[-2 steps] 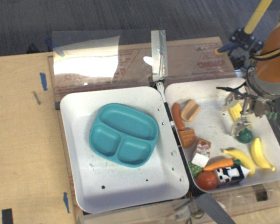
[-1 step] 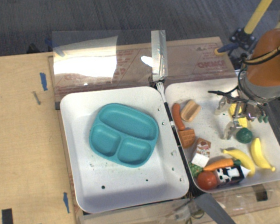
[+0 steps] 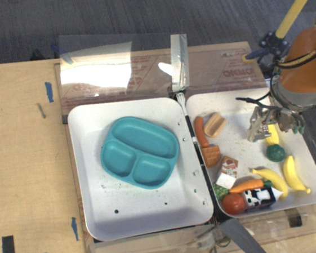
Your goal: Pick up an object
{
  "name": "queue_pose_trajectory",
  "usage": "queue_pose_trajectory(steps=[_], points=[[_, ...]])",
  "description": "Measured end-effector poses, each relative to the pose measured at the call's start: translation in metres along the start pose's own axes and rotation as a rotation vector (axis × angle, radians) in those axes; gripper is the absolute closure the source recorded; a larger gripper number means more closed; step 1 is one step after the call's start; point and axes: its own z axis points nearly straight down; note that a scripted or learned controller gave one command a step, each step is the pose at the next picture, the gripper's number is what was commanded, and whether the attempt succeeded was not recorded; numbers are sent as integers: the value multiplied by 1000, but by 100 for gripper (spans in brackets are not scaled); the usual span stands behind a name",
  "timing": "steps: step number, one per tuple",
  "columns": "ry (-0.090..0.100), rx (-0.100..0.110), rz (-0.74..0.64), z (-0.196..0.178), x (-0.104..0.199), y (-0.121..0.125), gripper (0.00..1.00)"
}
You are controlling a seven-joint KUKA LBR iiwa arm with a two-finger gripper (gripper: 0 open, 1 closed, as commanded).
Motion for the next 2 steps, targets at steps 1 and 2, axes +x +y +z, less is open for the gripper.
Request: queue_pose_trajectory(steps=[1,2], points=[[2,-1,0,1,1,0,0],[14,-3,-44,15,7,-23,0]])
